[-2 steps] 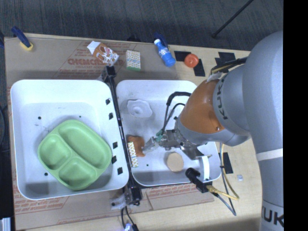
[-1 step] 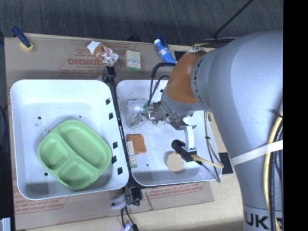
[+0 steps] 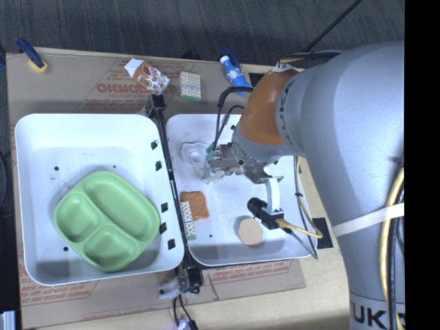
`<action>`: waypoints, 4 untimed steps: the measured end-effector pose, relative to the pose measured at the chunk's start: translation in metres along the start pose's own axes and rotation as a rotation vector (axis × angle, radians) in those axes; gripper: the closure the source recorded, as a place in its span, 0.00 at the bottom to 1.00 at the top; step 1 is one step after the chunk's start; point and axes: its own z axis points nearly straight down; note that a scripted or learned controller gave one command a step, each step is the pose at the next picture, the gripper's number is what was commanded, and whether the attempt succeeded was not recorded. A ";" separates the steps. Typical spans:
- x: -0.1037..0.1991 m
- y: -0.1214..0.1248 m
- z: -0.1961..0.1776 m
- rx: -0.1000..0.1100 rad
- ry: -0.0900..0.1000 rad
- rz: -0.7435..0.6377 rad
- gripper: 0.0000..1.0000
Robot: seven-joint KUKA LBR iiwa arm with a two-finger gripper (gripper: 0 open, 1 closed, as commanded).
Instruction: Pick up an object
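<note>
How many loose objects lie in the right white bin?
3: an orange-brown sponge by the bin's left wall, a round tan disc near the front, and a clear object beside the gripper. The arm may hide more.

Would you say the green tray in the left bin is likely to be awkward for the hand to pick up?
Probably. The green tray looks wide and rigid, so only its rim seems graspable. Its smooth, plastic-like surface may slip, and it would likely tilt if lifted by one edge.

My gripper (image 3: 214, 162) hangs low in the right bin (image 3: 227, 253), a clear cup (image 3: 193, 154) just beside it, a sponge (image 3: 194, 205) nearby.
</note>
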 end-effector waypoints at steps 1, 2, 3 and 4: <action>0.000 0.000 0.000 0.000 0.000 0.000 0.00; -0.006 -0.059 0.007 0.002 -0.002 0.002 0.00; -0.006 -0.058 -0.003 0.001 -0.002 -0.003 1.00; -0.027 -0.104 -0.089 -0.002 -0.002 0.004 1.00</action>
